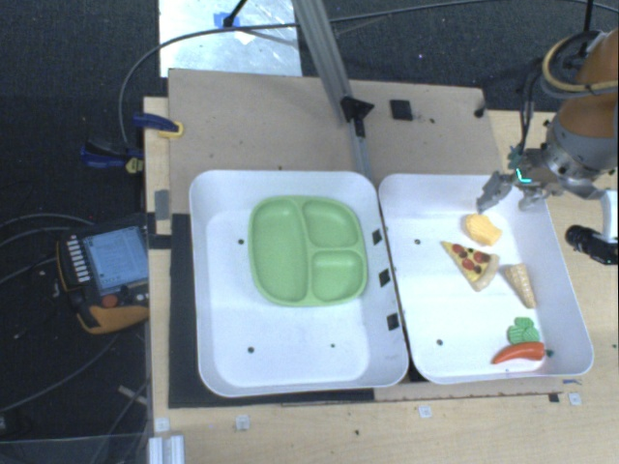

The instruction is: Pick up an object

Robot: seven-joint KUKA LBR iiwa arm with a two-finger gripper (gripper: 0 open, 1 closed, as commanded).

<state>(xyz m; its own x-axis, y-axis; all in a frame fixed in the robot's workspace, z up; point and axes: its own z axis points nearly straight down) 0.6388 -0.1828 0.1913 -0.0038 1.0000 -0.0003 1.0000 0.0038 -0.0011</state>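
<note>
My gripper hangs over the far right corner of the right bin, its two fingers spread apart with nothing between them. Just below its left finger lies a yellow lump of toy food. A pizza slice lies in front of that. A pale cone-shaped piece is to the right of the pizza. A red and green vegetable toy rests near the bin's front right corner.
The left bin holds a green divided plate. A grey pole slants in from the top to the seam between the bins. Cables and a pendant lie off the bench at left.
</note>
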